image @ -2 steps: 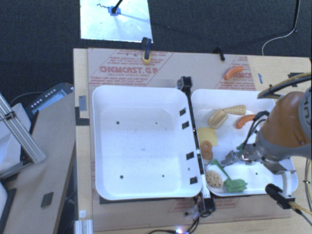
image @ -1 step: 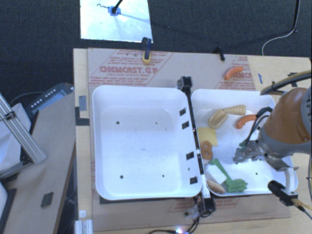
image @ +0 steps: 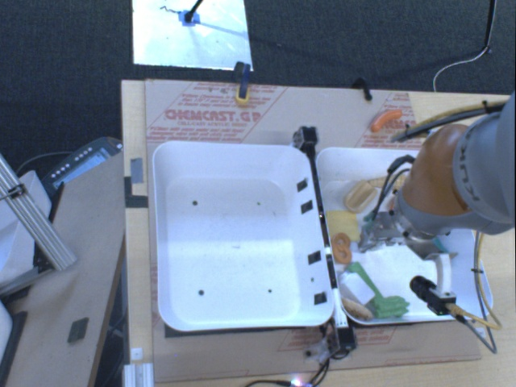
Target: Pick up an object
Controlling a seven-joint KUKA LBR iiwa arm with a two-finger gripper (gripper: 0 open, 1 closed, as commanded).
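Green brush [image: 379, 294] in right bin [image: 463, 309], pincer [image: 372, 239] just above

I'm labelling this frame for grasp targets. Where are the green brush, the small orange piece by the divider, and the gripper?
green brush [image: 389, 304], camera view, on its head.
small orange piece [image: 343, 247], camera view, on its middle.
gripper [image: 372, 239], camera view, at its tip.

Two white bins: the left bin [image: 234, 232] plain white with a few dark dots, the right bin [image: 463, 252] white too. In the right one lie a green brush-like tool [image: 377, 293], a small orange piece [image: 343, 248], and pale yellow and tan things [image: 364, 193]. The arm [image: 459, 180] is grey with an orange band. The surface [image: 266, 111] is pale tan, printed in red lettering. An orange object [image: 387, 120] rests on it, upper right.
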